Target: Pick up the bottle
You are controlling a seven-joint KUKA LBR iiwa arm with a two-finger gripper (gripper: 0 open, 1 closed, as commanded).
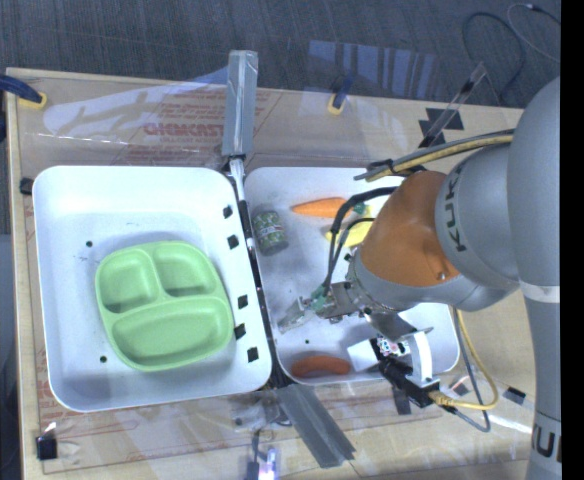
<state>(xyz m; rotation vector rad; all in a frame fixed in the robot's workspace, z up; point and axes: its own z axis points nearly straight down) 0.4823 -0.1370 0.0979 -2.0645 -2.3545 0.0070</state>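
Observation:
The bottle [268,230] is small and clear with greenish, speckled contents. It lies near the upper left corner of the right bin [282,188], close to the divider between the bins. My gripper [302,313] hangs over the middle of the same bin, pointing left, below the bottle and a little to its right. There is a clear gap between the two, and nothing shows between the gripper's tips. The grey and orange wrist covers the bin's right half.
An orange carrot [319,208] lies right of the bottle, and a yellow item [338,230] pokes out from under the arm. A red-brown sausage [320,366] rests by the front wall. The left bin [62,208] holds a green divided plate [162,303].

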